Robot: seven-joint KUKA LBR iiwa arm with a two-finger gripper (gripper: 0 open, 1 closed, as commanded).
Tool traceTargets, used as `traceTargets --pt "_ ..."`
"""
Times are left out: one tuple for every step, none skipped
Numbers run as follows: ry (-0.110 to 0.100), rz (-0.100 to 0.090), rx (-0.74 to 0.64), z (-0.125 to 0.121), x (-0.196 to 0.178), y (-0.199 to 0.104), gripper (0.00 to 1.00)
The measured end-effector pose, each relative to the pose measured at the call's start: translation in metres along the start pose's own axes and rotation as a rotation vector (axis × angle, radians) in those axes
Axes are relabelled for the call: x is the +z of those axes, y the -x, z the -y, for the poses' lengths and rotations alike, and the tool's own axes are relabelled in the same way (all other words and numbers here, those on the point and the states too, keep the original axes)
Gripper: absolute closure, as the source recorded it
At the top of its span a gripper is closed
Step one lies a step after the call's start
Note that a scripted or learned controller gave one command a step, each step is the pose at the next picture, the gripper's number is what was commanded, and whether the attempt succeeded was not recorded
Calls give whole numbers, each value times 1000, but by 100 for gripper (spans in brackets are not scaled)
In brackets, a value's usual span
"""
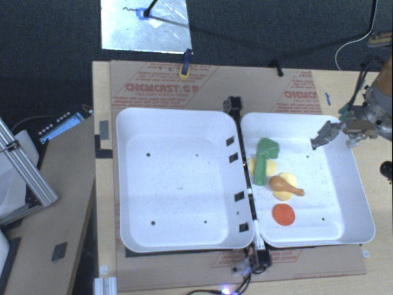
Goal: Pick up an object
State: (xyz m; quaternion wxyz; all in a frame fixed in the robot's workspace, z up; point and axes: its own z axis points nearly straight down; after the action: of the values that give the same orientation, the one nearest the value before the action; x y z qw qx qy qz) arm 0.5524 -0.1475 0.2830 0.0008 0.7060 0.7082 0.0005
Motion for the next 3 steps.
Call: traceTargets --pt "-12 -5 -7 5 129 -69 0" --pt "1 -1 2 -11 200 -59 0" --pt "9 -1 0 -13 184 -59 100"
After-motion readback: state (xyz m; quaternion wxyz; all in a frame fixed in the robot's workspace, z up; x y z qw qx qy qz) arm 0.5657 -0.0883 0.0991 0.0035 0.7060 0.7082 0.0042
